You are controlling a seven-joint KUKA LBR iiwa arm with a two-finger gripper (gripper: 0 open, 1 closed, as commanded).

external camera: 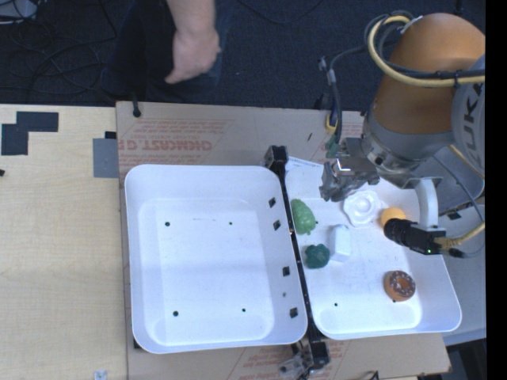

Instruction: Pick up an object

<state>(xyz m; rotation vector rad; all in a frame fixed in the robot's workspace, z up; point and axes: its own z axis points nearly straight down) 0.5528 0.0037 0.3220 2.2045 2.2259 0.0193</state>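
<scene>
**Gripper high at the back of the right bin, objects lie toward the front**

Your gripper (342, 182) hangs over the far end of the right bin (444, 315), near the divider side. The finger assembly is dark and seen from above at a slant; you cannot tell whether it is spread or closed, and nothing shows between its tips. Treat it as holding nothing.

Candidates in the right bin:
- white ruffled piece (362, 207): closest, just beside the gripper, toward the arm's side and slightly nearer the camera.
- light green object (303, 215): against the divider, left of and nearer the camera than the gripper; its long axis runs roughly along the divider.
- white block (341, 241): almost directly in front of the gripper, long axis front to back.
- dark green lump (317, 256): touching or just beside the block.
- orange ball (392, 215): near the arm's black fitting.
- brown doughnut-like disc (399, 285): well apart, toward the front.

The left bin (142, 212) holds no candidates.

Judgement: the shortest move is a small shift toward the white ruffled piece, then down. A person's hand (192, 54) sits beyond the bench, well apart.
</scene>
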